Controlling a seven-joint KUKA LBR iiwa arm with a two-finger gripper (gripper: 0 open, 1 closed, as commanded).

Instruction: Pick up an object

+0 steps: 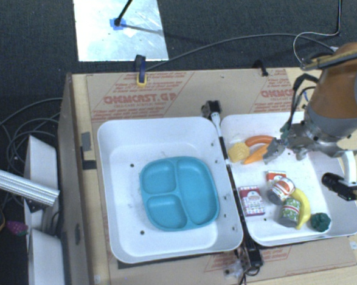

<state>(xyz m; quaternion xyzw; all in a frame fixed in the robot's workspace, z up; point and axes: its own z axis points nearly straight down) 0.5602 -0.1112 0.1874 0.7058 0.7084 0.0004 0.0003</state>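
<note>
Wide white plastic right bin (348,218) on the surface | grey arm's pincer (274,150) low at its far-left, spread open, holding nothing | small orange carrot-shaped toy (253,155) just beside its tips | judgement: straddle toy evenly, then close squarely.

Dark carpet (14,53) surrounds the bench, a shiny sheet (120,28) lying behind.
</note>
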